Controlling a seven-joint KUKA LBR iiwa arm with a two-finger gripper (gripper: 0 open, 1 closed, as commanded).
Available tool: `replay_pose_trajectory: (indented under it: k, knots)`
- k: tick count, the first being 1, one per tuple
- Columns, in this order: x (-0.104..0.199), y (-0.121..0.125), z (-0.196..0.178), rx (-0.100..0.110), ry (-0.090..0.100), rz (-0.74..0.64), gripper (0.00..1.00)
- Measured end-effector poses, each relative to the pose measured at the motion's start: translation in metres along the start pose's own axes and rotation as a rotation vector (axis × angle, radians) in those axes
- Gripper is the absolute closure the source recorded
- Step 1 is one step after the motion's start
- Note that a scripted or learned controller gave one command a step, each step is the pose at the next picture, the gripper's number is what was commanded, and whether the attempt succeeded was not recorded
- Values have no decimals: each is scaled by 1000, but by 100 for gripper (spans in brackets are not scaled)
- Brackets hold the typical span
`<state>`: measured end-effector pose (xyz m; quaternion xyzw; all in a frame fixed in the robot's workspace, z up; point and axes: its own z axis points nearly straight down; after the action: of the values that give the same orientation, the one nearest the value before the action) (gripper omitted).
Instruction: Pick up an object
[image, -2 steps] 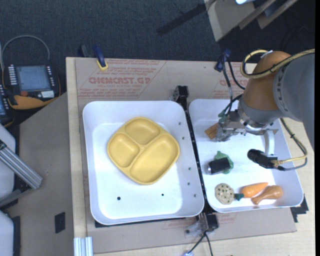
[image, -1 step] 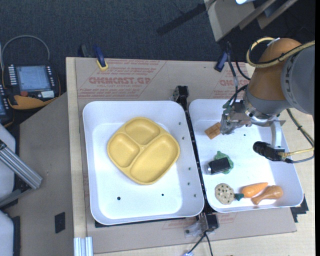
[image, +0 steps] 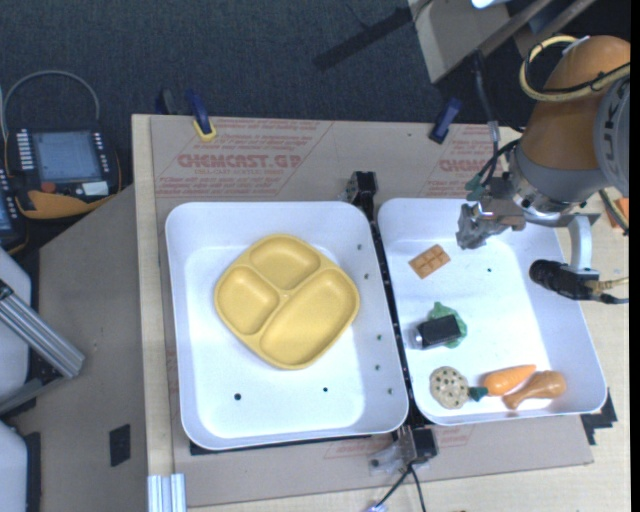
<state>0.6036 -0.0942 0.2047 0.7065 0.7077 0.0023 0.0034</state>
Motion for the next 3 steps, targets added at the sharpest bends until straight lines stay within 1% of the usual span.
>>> replay_pose_trajectory:
  k: [1, 2, 3]
  knots:
    - [2, -1, -64, -1, 0, 0, 100]
    - [42, -31, -46, 13, 3, -1, 100]
    - [80, -55, -32, 13, 4, -2, 100]
